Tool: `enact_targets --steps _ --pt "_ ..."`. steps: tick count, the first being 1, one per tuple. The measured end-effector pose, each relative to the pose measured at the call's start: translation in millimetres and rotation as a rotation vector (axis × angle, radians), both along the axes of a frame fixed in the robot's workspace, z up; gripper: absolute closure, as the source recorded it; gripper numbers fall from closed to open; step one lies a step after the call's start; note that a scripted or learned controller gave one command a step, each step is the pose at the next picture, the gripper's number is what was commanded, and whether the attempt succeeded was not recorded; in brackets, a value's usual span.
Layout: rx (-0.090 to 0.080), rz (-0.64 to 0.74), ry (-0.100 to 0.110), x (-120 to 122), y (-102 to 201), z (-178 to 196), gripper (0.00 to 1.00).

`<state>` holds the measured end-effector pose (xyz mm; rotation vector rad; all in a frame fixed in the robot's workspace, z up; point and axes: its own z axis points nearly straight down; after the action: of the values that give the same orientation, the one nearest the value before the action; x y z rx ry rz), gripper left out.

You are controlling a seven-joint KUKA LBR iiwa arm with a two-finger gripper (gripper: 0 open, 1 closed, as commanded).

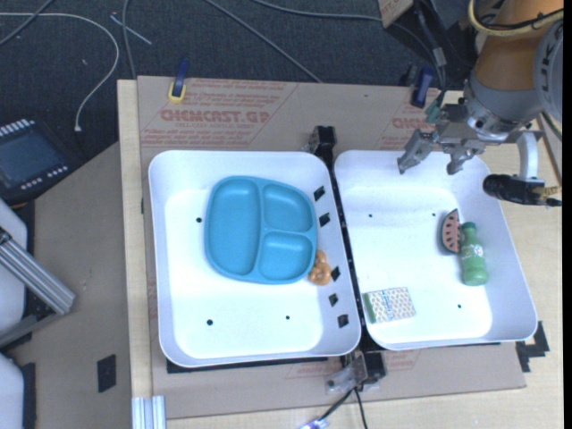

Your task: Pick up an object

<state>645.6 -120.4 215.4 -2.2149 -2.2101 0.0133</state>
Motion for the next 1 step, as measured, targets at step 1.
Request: enact_targets --steps 1 --pt "-0.002 0.003 -0.014 2.8 0.2 8.4 0.00"
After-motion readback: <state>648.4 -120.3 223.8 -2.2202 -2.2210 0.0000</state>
